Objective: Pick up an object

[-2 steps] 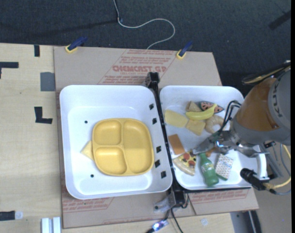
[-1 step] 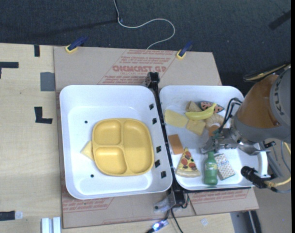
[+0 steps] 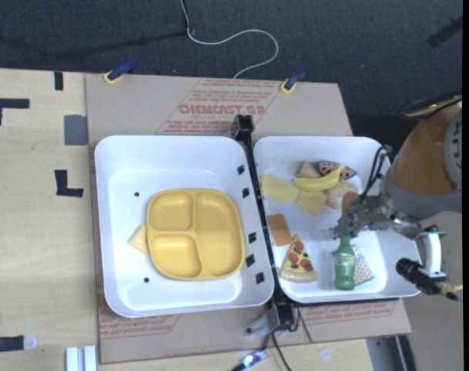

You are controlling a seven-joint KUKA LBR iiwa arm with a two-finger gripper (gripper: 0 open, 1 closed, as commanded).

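Hovering low over the right bin (image 3: 373, 149), the gripper (image 3: 356, 221) sits just above the cap of the green bottle (image 3: 344, 263), which stands near the bin's front wall. Whether the jaws are spread or pressed together cannot be told from this slanted view; the dark mechanism blurs into the arm's shadow. No object is visibly pinched.

Risk 1: Crowding. The bottle touches or nearly touches a patterned wedge (image 3: 361, 269) on its right, and the pizza slice (image 3: 298, 260) lies just beside it on the left. A descent slightly off-centre would probably catch a neighbour or tip the bottle.

Risk 2: Shape. The bottle neck is narrow and rounded. A closure above the shoulder may slip off as the arm lifts.

Risk 3: Ambiguous target. Behind the gripper lies a cluster: the banana (image 3: 321, 181), cheese blocks (image 3: 279, 188) and a small dark item, all touching or overlapping. A grasp aimed there could pinch two pieces, or none.

Risk 4: Wall contact. The bottle stands close to the front rim, so a wide approach may strike it.

The left bin (image 3: 114, 207) bears a yellow divided plate (image 3: 195, 233), well apart from the work area.
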